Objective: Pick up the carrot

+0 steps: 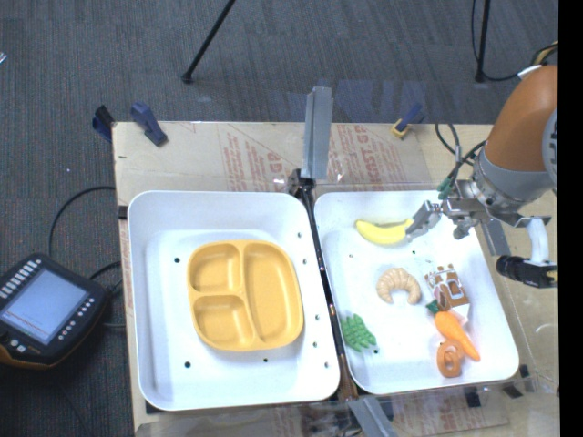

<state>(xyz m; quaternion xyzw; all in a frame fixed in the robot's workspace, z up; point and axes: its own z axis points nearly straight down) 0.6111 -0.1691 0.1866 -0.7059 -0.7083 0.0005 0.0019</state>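
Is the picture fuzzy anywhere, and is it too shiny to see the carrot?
In the camera view the gripper looks slightly blurred; the white right bin is bright but not glaring, so the carrot shows clearly, with soft, faint shadows.

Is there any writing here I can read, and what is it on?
Red print on the cardboard sheet under the bins: upside down and too blurred to read.
Screen and buttons of the handheld controller on the floor: too small to read.
Nothing else carries legible text.
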